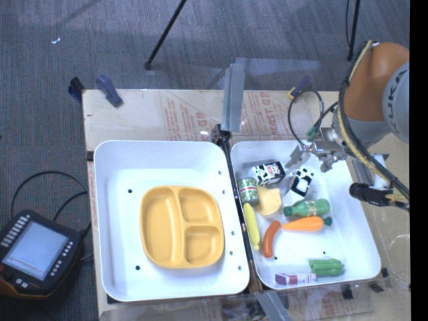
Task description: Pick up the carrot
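1. The carrot (304, 224) is seen lying flat in the right bin (366, 246), its length running left to right, with the thicker end toward the right.
2. It is touched or nearly touched by a green bottle (307, 208) on its far side and by a red sausage (269, 238) at its left tip; a yellow banana (251, 225) lies further left.
3. It is judged to be a light, stiff plastic toy with a smooth, rather slippery skin, unlikely to be damaged by squeezing.
4. A hold across the thick middle is judged best, the fingers being set near and far of it, though the bottle crowds the far side.
5. The gripper (314, 154) hangs above the far part of the right bin, over a black-and-white carton (301, 180); nothing is seen grasped, and whether it is released or clenched cannot be told.
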Controlling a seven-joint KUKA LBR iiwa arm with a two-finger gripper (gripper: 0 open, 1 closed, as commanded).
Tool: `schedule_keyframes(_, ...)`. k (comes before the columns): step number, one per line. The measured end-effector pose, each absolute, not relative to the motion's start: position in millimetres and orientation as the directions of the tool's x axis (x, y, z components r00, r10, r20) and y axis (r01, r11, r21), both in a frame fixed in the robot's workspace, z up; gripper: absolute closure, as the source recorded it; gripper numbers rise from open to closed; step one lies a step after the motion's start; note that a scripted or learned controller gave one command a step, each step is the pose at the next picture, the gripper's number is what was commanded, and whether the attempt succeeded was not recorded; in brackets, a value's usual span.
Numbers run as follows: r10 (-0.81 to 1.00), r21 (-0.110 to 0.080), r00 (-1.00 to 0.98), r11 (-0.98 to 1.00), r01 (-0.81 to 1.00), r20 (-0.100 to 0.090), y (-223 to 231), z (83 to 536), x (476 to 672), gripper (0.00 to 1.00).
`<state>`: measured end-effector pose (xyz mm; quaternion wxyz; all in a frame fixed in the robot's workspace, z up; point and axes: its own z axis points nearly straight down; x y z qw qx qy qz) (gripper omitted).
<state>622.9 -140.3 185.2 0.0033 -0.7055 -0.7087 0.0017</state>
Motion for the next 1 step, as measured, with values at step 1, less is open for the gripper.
schedule_keyframes(1, 0.986, 0.006, 0.169, -0.169, 0.986, 0.000, -152.3, 111.9, 564.0, 0.00)
